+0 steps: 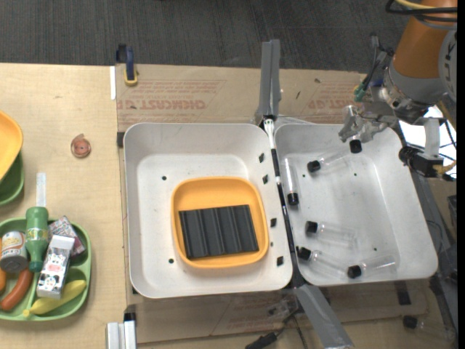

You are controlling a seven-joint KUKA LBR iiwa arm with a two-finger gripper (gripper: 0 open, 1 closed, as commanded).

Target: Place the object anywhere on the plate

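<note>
Lying nearest the camera in the right bin (385, 195), a clear tube (372, 267) with a black cap rests close to the front wall, and a second capped tube (320, 259) lies beside it toward the bin's left corner. Just behind them a third tube (330, 231) lies across the floor, cap to the left. All are see-through plastic cylinders, hard to make out against the white apart from their small round black caps. Further back, a fourth tube (290, 180) lies along the left wall, and a fifth tube (328, 163) lies slantwise near the middle. In the left bin (145, 151) sits the orange plate (218, 186), a rounded square bearing a dark grey ribbed slab (218, 231); no tube lies on it. On the bench to the left stands a green tray (78, 282) of toy food. At the far right corner of the right bin hangs the gripper (356, 131), with a black cap (355, 146) directly under it; whether the gripper is clenched or released, or grasps that piece, cannot be told.
</note>
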